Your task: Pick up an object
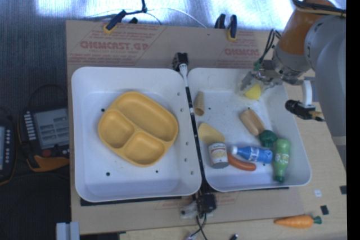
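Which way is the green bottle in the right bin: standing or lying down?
Lying down. The green bottle rests lengthwise on the right bin's floor, beside the blue bottle.

Red print on the cardboard sheet [169, 42] under the bins: "CHEMCAST GP" at upper left, upside down, and repeated partly at upper right. Small can [217, 154] and blue bottle [253, 153] in the right bin carry labels, too small to read.
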Controlling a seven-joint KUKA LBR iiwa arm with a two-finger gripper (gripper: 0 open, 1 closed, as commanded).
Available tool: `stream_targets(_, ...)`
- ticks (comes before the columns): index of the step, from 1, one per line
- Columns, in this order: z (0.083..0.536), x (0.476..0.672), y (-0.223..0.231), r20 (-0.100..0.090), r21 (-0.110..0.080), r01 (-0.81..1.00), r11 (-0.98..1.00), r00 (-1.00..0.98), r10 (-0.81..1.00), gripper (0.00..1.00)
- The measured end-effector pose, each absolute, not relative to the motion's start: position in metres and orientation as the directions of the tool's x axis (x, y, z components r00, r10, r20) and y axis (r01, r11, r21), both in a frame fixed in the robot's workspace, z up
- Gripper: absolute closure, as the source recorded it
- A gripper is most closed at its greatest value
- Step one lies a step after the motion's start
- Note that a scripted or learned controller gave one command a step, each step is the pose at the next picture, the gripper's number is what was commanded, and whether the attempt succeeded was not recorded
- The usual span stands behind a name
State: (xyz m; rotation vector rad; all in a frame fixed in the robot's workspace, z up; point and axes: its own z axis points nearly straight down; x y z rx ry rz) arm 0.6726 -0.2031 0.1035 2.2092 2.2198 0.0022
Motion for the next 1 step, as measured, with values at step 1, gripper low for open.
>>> stream_targets(1,0.2022,0.6690,-0.1654,-0.002,0.002,1.000,0.002,-0.002,1.000,1.00)
